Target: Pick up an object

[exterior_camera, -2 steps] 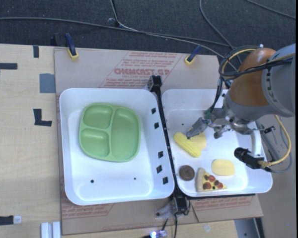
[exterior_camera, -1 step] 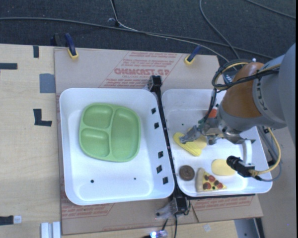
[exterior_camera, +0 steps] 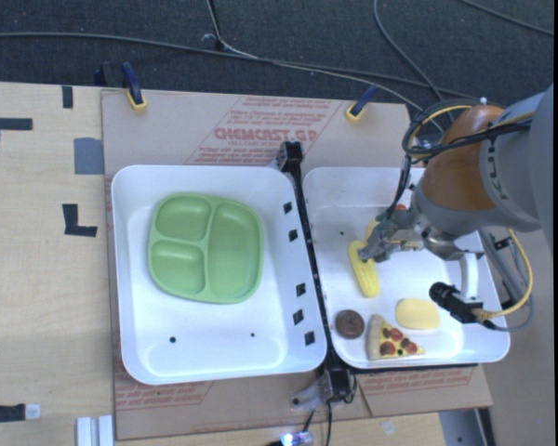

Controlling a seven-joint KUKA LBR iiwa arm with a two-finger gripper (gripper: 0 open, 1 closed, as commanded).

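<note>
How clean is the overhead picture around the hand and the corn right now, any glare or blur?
Camera view: even light, soft shadows, no strong glare on the white bins. The image is slightly soft overall; the hand is a dark, low-detail patch at the top end of the corn, so its fingers cannot be made out. The pizza slice and green plate read clearly.

The light is bright and even, and it seems to come from above. The two white bins [exterior_camera: 130, 249] shine the most and look a little washed out. Shadows are soft and small. A faint grey one lies under the green plate [exterior_camera: 206, 247] in the left of the frame. The dark floor [exterior_camera: 288, 17] along the top looks dim and grainy. The whole picture is a bit fuzzy, so small things at the lower right have soft edges. The arm [exterior_camera: 502, 165] at the right looks blurred.
</note>
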